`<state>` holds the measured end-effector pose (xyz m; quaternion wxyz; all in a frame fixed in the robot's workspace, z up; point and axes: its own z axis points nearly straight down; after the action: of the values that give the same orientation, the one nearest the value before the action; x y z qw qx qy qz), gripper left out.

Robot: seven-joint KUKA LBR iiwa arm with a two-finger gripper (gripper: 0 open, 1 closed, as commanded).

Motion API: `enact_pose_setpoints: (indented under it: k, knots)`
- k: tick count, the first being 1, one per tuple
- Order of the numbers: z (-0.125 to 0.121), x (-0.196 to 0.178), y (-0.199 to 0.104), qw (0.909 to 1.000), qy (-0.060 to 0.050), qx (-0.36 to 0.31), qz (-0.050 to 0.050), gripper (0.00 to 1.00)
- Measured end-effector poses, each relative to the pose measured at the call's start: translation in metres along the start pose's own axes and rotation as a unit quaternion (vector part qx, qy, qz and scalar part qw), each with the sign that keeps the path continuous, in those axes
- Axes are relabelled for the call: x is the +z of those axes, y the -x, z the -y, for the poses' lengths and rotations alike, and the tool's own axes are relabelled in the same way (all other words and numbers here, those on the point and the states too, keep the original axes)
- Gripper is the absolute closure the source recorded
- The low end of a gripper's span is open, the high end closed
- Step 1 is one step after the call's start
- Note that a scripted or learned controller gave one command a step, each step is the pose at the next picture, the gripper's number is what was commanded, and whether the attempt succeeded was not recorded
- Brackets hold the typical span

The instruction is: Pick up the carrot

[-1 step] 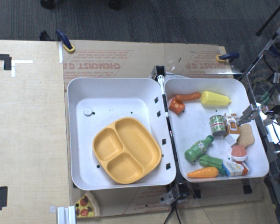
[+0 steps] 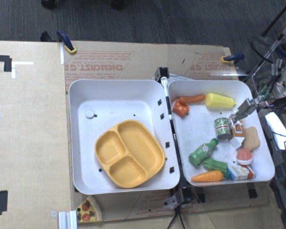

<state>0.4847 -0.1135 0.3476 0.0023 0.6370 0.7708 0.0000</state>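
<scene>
Carrot against bin's near wall

Slim metallic two-finger gripper showing at the right edge

Its grey, narrow fingers are catching light, and dark thin cables are trailing behind the pale, blurred wrist hardware.

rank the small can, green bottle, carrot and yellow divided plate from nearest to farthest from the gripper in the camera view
From the gripper, at the right bin's right side:
1. Small can, just to its lower left.
2. Green bottle, mid right bin.
3. Carrot, at that bin's front edge.
4. Yellow divided plate, over in the left bin.
</scene>
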Motion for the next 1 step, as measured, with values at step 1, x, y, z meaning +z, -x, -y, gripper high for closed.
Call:
enact_pose_setpoints:
  k: [1]
  knots:
    - [-0.0089,-0.0663,-0.0695,0.9999,0.000,0.017,0.000,0.00]
